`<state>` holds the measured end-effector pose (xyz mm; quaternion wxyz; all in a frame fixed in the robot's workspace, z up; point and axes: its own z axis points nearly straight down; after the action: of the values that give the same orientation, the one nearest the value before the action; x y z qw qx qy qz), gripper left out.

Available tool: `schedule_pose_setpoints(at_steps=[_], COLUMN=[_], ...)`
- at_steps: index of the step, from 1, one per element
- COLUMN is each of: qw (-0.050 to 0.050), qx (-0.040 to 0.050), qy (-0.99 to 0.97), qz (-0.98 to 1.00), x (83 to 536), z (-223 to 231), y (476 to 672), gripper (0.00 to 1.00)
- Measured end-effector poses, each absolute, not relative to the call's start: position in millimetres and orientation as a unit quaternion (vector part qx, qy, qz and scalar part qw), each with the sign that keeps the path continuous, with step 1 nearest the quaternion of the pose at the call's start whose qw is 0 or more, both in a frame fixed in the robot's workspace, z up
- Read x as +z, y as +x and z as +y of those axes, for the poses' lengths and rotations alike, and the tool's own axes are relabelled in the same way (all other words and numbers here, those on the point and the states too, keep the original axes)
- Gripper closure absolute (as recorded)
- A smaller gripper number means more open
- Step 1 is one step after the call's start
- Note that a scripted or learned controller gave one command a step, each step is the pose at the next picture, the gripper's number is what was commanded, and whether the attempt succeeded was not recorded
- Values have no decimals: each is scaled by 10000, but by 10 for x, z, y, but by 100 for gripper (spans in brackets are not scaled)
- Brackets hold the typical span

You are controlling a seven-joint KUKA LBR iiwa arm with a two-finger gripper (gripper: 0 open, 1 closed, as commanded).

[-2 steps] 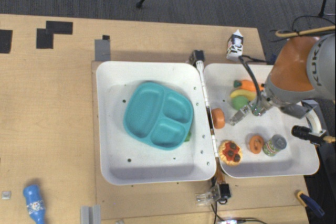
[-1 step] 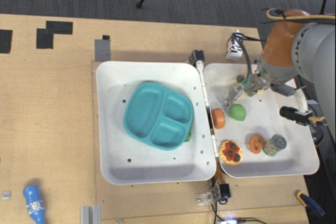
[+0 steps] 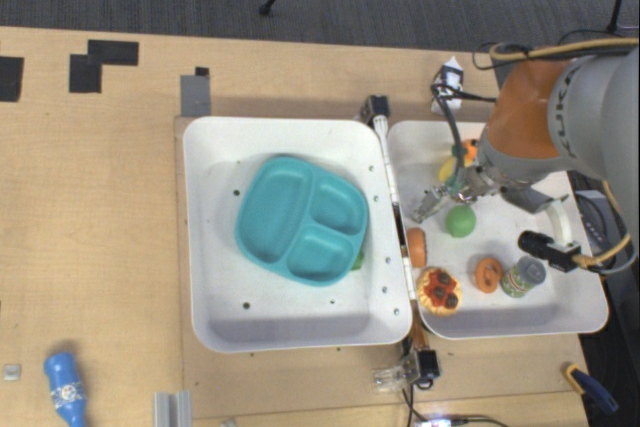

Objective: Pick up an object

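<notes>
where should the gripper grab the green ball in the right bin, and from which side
Grip the green ball across its widest middle, coming straight down from above. It is round, so any finger axis works, but the gripper sits just up-left of it, and an orange piece lies down-left. Closing along the up-right to down-left line probably gives the fingers most room.

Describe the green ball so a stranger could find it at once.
Look at the right bin, where the arm reaches in. The green ball lies near its middle, just below the gripper. It is the only plain green round thing there; the neighbours below it are orange, red or a grey can.
</notes>
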<state>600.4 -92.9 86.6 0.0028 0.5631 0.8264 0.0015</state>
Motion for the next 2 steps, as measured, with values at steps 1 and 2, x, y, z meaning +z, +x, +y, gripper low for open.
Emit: schedule_pose_setpoints(at_steps=[1, 2], qw=[13, -132], qx=[6, 11], qy=[6070, 5306], qz=[7947, 8475], x=[1286, 1152], z=[-1017, -1342], y=[6674, 6684], gripper=[0, 0])
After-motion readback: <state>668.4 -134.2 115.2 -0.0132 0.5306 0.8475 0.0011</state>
